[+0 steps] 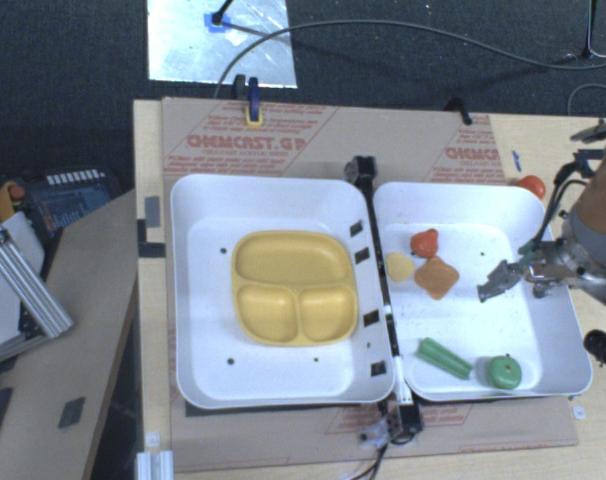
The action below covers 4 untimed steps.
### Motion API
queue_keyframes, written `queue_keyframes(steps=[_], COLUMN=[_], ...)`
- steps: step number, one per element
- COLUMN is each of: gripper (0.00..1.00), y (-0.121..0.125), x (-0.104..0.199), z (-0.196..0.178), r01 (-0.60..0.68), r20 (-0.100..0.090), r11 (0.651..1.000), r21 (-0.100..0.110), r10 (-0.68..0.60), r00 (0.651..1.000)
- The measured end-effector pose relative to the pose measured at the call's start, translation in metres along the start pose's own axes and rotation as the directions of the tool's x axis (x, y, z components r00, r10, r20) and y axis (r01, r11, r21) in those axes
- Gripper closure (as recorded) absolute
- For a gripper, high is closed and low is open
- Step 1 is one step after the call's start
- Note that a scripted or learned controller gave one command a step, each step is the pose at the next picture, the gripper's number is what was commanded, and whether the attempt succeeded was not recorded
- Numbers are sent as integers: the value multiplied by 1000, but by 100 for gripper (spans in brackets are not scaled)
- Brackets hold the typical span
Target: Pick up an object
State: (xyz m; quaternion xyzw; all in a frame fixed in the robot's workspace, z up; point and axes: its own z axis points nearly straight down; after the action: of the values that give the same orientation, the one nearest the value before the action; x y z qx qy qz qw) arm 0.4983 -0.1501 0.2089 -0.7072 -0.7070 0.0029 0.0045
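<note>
Camera view, right bin [558, 313]: five small objects lie on the floor of this bin. A green stick [444, 358] rests near the front wall, its long axis running from upper left to lower right. Just beside its lower end sits a round green piece [503, 372], close to the front right corner. Toward the bin's left half, an orange block [437, 277] lies with its corners pointing up and down like a diamond; a pale yellow piece [400, 266] sits just beside it on the left, and a red piece [424, 242] lies near its upper edge, apart from both.

Tool [495, 284]: positioned over the bin floor to the right of the orange block, near it but not touching; nothing is seen between its parts, and whether it is open or closed cannot be told. The arm [593, 243] enters over the right wall.

Bare floor lies between the tool and the green stick, and along the back wall.

Left bin [198, 268]: holds a yellow divided tray [291, 286] near its centre, with bare floor on all sides. Both bins rest on the counter [313, 133].
</note>
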Motion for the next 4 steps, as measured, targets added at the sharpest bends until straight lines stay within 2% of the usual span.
queue_keyframes(steps=[1, 2, 3, 4], gripper=[0, 0, 0, 0], y=[3, -3, -3, -2], x=[0, 8, 4, 4], z=[-5, 49, 110, 125], r01=[3, 2, 1, 1], r20=[3, 1, 1, 1], r11=[1000, 1000, 1000, 1000], r21=[-12, -8, -8, -10], r10=[-3, -2, -1, -1], r00=[1000, 1000, 1000, 1000])
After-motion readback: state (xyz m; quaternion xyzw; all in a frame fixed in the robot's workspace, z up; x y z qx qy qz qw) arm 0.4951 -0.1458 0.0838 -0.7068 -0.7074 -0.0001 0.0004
